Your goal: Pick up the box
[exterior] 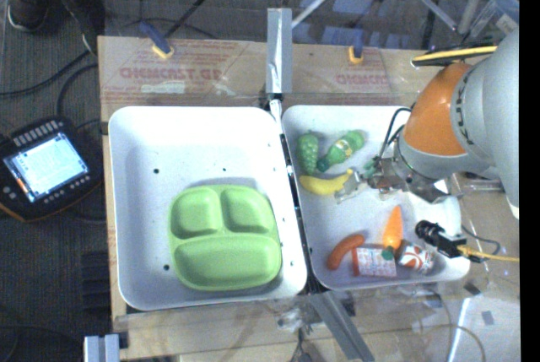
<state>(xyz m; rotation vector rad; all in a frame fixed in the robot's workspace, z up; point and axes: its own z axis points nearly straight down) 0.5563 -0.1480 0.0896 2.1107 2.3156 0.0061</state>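
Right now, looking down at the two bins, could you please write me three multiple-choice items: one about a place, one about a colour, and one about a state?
1. Where does the green divided tray lie?
A. in the left bin
B. in the right bin
C. on the floor

2. What colour is the banana?
A. red
B. yellow
C. blue

3. In what state is the box?
A. lifted above the bins
B. standing on the tray
C. lying on the floor of the right bin, near its front edge

Answers:
1 A, the tray fills the front part of the left bin.
2 B, it is yellow beside the green items.
3 C, it rests between the sausage and the small bottle, with the gripper apart from it.
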